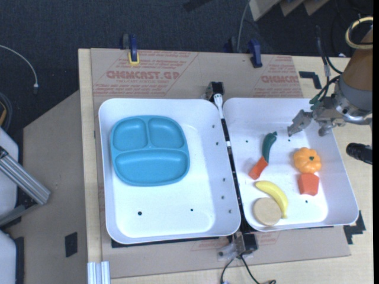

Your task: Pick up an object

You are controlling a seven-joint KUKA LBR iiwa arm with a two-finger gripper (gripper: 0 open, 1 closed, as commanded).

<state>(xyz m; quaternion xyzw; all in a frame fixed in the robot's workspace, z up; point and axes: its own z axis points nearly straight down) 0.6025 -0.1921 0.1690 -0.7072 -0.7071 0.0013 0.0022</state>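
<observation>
The two-finger metal gripper (310,124) hangs with its fingers spread apart and nothing between them, above the upper right part of the right white bin (246,118). The grey arm with its orange band (359,76) reaches in from the right edge. Below the gripper lie a dark green pepper (269,145), an orange pumpkin (307,160), a red block (308,184) and a yellow banana (273,195).

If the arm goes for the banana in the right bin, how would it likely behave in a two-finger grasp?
The banana looks like smooth moulded plastic, so probably stiff, light, and somewhat slippery. Its curved, tapering shape may let it pivot or squirt out if pinched near an end. It lies against the tan disc, so a push would likely move both.
</observation>
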